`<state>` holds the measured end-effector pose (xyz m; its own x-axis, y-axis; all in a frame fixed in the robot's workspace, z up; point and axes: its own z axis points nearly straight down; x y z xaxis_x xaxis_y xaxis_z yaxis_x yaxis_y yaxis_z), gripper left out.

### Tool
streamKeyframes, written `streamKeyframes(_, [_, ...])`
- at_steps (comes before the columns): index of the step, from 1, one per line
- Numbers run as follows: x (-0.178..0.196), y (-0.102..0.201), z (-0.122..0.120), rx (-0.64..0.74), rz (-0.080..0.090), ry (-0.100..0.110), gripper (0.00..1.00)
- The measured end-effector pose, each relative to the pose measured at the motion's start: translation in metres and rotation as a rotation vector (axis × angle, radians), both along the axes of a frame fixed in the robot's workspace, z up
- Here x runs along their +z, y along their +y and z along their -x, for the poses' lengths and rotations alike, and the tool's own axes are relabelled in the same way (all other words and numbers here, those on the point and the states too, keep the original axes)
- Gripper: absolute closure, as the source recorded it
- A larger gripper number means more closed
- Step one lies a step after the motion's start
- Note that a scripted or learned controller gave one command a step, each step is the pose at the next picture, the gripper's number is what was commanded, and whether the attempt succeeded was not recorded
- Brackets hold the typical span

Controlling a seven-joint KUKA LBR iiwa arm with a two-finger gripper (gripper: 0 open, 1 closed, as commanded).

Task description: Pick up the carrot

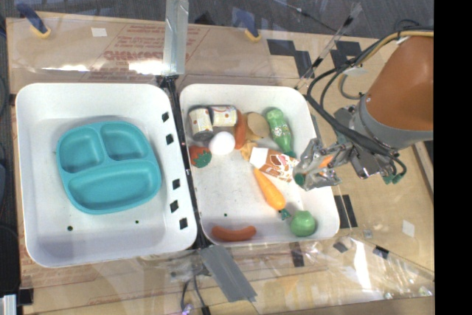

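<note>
The carrot point(270, 189) is orange with a green leafy end point(303, 223). It lies slanted on the floor of the right bin point(221, 195), toward the bin's near right corner. My gripper point(313, 172) hovers at the bin's right rim, just right of and slightly above the carrot's upper end. Its fingers look open, with nothing between them. A small printed carton point(274, 163) lies against the carrot's upper tip, between it and the gripper.
The right bin also holds two cans point(200, 122), a white egg point(221, 142), a green bottle-shaped item point(279, 127), a red fruit point(199, 155) and a sausage point(234, 233). A teal divided plate point(109, 166) sits in the left bin point(44, 232).
</note>
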<state>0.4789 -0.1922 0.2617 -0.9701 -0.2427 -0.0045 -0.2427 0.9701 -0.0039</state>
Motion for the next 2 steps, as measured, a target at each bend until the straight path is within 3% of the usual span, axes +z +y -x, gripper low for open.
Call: streamKeyframes(2, [0.021, 0.001, -0.002, 0.006, 0.002, -0.003, 1.00])
